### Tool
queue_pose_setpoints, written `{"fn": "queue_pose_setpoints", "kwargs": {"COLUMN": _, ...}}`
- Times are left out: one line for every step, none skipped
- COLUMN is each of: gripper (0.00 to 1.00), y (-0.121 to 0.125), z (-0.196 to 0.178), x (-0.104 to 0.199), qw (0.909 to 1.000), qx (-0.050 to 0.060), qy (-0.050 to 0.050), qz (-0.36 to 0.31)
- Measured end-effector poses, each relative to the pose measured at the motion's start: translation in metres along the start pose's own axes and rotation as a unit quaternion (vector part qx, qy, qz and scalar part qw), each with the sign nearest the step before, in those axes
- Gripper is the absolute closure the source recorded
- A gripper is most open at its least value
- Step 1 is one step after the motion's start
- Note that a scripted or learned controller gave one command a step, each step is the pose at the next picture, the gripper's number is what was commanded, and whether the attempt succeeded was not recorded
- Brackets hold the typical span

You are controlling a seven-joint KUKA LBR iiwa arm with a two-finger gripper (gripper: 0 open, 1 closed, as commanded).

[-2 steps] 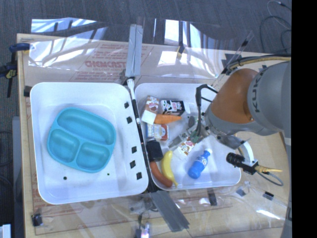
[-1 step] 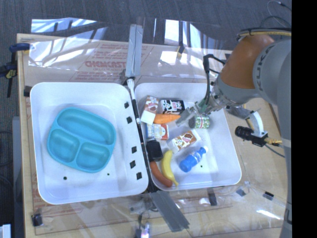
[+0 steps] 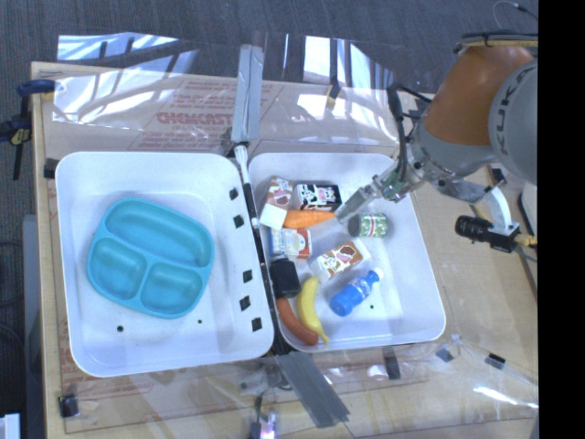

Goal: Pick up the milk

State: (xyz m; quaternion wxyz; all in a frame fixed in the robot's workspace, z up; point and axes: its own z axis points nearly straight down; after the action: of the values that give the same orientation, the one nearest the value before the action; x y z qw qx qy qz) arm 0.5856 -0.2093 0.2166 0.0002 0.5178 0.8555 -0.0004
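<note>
Gripper (image 3: 355, 205) hovers beside milk (image 3: 317, 195) (right bin).

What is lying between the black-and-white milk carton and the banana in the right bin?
In the camera view, between the milk carton and the banana lie the carrot, a small orange-and-white carton and a black block.

A wooden bench (image 3: 475, 337) carries two shallow white bins, the left bin (image 3: 69, 273) beside the right bin (image 3: 425, 286).
</note>
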Motion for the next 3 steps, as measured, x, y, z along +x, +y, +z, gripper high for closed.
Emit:
{"fn": "queue_pose_setpoints", "kwargs": {"gripper": 0.0, "y": -0.022, "z": 0.125, "x": 0.042, "qw": 0.9999, "qx": 0.001, "qy": 0.001, "qz": -0.011}}
{"fn": "queue_pose_setpoints", "kwargs": {"gripper": 1.0, "y": -0.021, "z": 0.116, "x": 0.042, "qw": 0.9999, "qx": 0.001, "qy": 0.001, "qz": -0.013}}
{"fn": "queue_pose_setpoints", "kwargs": {"gripper": 1.0, "y": -0.053, "z": 0.125, "x": 0.041, "qw": 1.0, "qx": 0.001, "qy": 0.001, "qz": -0.008}}
